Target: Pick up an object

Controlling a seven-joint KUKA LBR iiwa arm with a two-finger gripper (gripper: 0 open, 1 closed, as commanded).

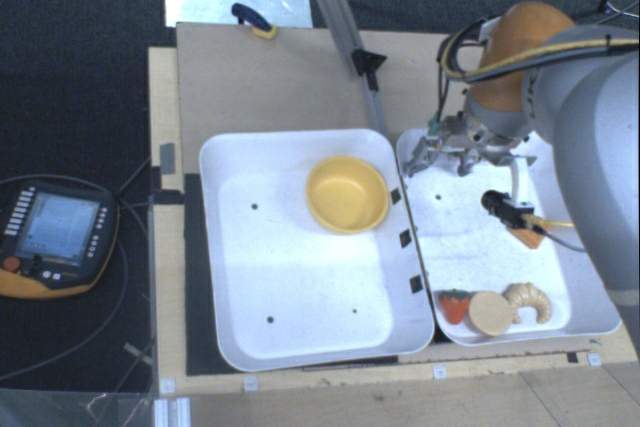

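a grey kuka arm [592, 145] with an orange band [527, 40] above the wrist reaches in from the right, its two-finger gripper [442, 155] low over the far end of the right-hand shallow white plastic bin [470, 260], close to the rim shared with its neighbour. how far the gripper is open, and whether it has hold of anything, cannot be told from this angle. three small objects lie in a row along the right bin's near edge, well apart from the gripper: a red, strawberry-like piece [454, 306], a round beige disc [491, 313] touching it, and a tan croissant-shaped piece [530, 300] just beside the disc. a round yellow plastic bowl [347, 194] sits upright in the left-hand white bin [290, 300], towards its far right corner. a yellow-edged control pendant [50, 235] rests on the dark floor at left.
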